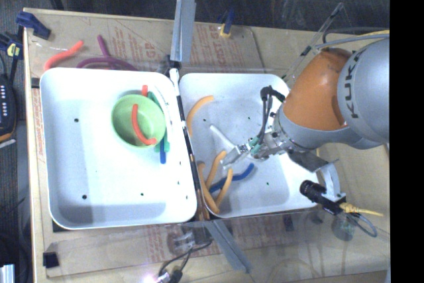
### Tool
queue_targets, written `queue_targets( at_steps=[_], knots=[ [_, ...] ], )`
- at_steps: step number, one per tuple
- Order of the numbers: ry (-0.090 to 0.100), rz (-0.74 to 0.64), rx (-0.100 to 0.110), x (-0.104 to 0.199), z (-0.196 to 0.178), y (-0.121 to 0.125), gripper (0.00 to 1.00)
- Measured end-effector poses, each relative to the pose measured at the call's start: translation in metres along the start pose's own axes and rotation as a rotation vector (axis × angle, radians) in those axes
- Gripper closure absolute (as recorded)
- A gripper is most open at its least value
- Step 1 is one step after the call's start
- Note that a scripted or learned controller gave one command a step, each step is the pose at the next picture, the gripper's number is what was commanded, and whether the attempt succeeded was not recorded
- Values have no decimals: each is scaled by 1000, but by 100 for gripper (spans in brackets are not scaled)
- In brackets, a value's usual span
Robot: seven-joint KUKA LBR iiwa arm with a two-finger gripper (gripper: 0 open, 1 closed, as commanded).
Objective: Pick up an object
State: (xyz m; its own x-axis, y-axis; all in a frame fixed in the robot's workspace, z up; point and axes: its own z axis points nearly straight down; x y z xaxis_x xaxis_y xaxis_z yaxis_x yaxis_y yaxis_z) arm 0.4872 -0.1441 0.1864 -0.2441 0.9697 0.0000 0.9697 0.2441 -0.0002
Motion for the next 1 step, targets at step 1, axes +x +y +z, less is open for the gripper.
queue_targets(
  at_steps=[1],
  knots=[
    [-4, 7, -1, 3, 94, 22, 0]
  ],
)
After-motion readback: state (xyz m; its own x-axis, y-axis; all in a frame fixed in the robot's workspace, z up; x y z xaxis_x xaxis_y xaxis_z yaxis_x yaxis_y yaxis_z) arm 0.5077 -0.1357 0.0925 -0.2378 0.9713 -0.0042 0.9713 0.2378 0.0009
